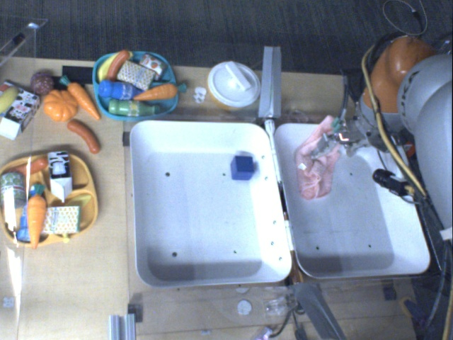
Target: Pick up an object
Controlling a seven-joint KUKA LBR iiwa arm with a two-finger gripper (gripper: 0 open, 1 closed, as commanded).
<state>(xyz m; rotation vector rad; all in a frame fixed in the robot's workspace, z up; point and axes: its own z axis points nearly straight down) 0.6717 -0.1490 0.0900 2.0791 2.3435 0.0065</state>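
From the overhead camera view, the bench [85, 282] carries two shallow white bins side by side. The left bin [205, 261] holds a small blue cube [243, 166], sitting toward two o'clock from the bin's centre, well apart from every wall. The right bin [368, 239] holds a pink cloth [316, 167], bunched and hanging in folds at about ten o'clock from that bin's centre, close to the divider between the bins. The arm [425, 105] comes in from three o'clock, grey with its orange band [398, 62] near the upper right, dark cables looping over it. The gripper [337, 137] sits at the cloth's upper right edge, at roughly one o'clock from the cloth's middle, and the top of the pink fabric is drawn up into it and appears pinched between its fingers, the rest drooping down toward the bin floor. Outside the bins, at twelve o'clock above the left bin, stands a white lidded container [234, 84]. At eleven o'clock a blue bowl [136, 83] is heaped with toy food, and loose toy vegetables, including an orange pumpkin [59, 105], lie beside it. At nine o'clock a yellow tray [48, 200] bears more toy food, with a toy carrot [35, 214] among it.
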